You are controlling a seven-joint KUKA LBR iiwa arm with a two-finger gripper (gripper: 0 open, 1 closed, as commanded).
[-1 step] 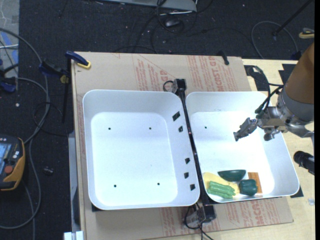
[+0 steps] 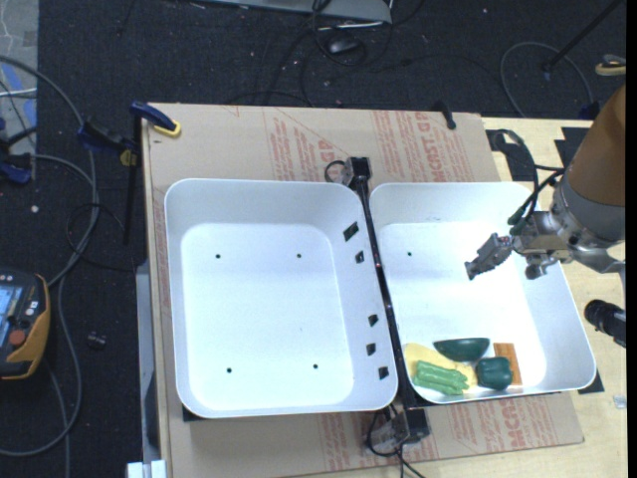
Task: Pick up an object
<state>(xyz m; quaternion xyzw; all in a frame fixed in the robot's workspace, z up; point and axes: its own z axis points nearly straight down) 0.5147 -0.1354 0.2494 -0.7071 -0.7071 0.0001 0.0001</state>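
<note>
Arm comes in from the right over the right bin (image 2: pixel 557 297). Orange band and grey wrist sit at the bin's right rim. Gripper (image 2: pixel 485 258) hangs over the upper-middle of that bin, pointing left and a bit down. Fingers are small and dark at this angle; can't tell whether they're spread or pressed together. Nothing visible between them.

The objects are all bunched in the near corner of the right bin, against the front wall:
- light green lumpy piece (image 2: pixel 439 376), lying flat, leftmost
- pale yellow piece (image 2: pixel 422 355) just behind it, partly covered by it
- dark green bowl-like shape (image 2: pixel 463 348), behind and to the right of the light green one
- teal chunk (image 2: pixel 494 371), right of the light green piece, touching or nearly touching it
- orange item (image 2: pixel 507 352) behind the teal chunk, mostly hidden; probably flat, hard to say

The gripper is well apart from that cluster, which lies toward the front wall while the gripper sits nearer the bin's middle.

Left bin (image 2: pixel 189 297) sits beside the right one, sharing the centre divider with black clips. Both bins rest on a cardboard sheet (image 2: pixel 299 137).
</note>
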